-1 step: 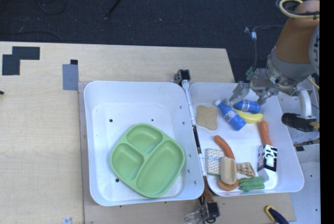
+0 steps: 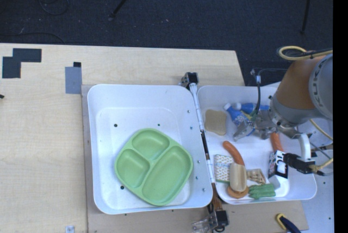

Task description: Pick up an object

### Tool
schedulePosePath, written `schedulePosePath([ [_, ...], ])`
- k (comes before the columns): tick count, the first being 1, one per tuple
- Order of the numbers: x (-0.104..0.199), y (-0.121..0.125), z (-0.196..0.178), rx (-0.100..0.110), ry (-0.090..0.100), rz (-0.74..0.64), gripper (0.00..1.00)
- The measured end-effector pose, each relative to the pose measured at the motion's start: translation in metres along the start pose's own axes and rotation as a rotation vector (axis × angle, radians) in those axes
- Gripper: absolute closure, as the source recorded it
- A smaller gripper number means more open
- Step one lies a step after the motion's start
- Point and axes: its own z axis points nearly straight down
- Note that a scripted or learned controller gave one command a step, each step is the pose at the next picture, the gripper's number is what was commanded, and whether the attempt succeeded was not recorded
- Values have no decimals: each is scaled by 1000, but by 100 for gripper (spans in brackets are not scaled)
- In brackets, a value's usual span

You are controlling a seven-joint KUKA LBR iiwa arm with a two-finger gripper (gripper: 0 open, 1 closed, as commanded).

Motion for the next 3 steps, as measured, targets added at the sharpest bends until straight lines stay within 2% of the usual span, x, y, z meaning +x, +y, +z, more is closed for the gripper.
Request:
schedulePosePath([
  [1,-7,-12,0,-1,1,-1,0],
  [2,-33,63,2,2,0,-4,0],
  [3,-36,54,1,2,0,-3,0],
])
